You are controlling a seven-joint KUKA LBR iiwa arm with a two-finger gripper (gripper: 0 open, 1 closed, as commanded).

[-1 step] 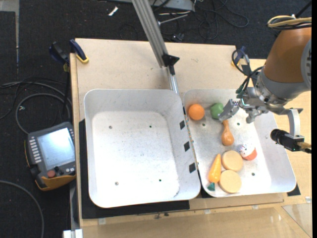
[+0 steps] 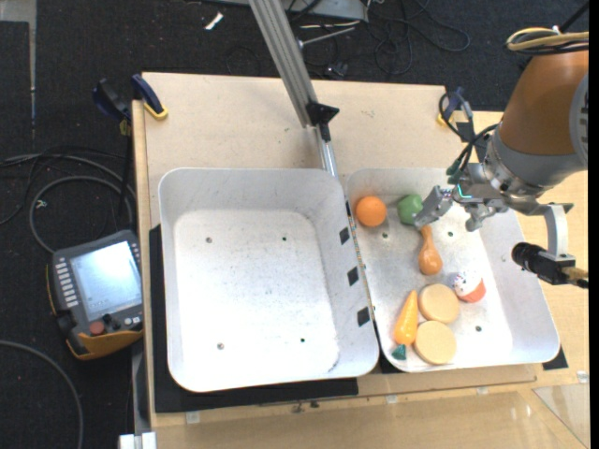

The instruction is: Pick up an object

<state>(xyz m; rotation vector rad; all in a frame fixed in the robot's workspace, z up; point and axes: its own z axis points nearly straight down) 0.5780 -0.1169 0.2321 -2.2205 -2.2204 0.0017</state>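
Green ball [image 2: 409, 208] just left of gripper [image 2: 458, 208]; fingers spread, holding nothing.

arm [image 2: 547, 101]: enters from right, wrist angled down | gripper [image 2: 456, 209]: fingers seemingly spread, holding nothing

Gripper [image 2: 457, 209] is hanging over the right bin [image 2: 524, 340] — ball [image 2: 371, 210] lying to its left, discs [image 2: 436, 324] nearer the camera.

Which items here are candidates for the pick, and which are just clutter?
Job:
claw
orange ball
green piece
carrot
two tan discs
right bin

Lying about:
left bin
handheld control pendant
floor cables
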